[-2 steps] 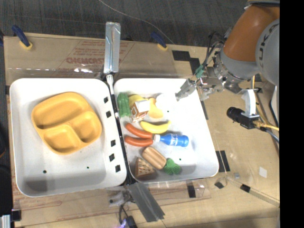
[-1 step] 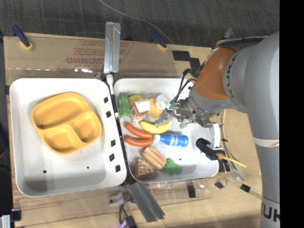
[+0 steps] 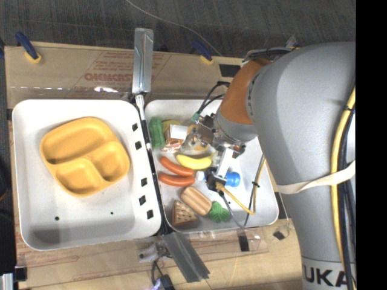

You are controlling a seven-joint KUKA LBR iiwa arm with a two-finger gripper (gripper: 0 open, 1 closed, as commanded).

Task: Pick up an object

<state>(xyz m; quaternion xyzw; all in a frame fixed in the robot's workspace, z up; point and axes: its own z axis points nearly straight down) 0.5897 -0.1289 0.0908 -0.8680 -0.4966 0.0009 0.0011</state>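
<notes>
- Worktop (image 3: 72, 62) – brown cardboard sheet under two shallow white bins set side by side, with blue clamps at its far edge.
- Left bin (image 3: 36, 222) – holds one yellow divided tray (image 3: 84, 154), three compartments, lying slightly askew toward the far left of the bin.
- Right bin (image 3: 266, 207) – holds a cluster of toy food, crowded toward its left and middle.
- Banana (image 3: 193, 161) – yellow, lying crosswise near the bin's middle, just beside the gripper.
- Sausages (image 3: 177, 171) – two orange-red pieces, roughly parallel, just below the banana and touching it or nearly so.
- Bread roll (image 3: 196, 200) – tan, angled, near side of the bin, below the sausages.
- Waffle-patterned wedge (image 3: 181, 213) – brown, against the near left corner, touching the bread roll.
- Green vegetable piece (image 3: 220, 211) – small, just right of the bread roll.
- Green pickle-like item (image 3: 156, 133) – upright along the left wall, far side.
- White and brown box-like pieces (image 3: 175, 136) – between the green item and the gripper; details too small to tell.
- Blue-and-white round object (image 3: 232, 178) – right of the banana, close under the wrist.
- Arm (image 3: 302, 125) – grey, orange band above the wrist, reaching in from the right and covering much of the right bin's right half.
- Gripper (image 3: 198, 142) – low over the food cluster, above the banana; whether it stands apart or together I cannot tell.
</notes>
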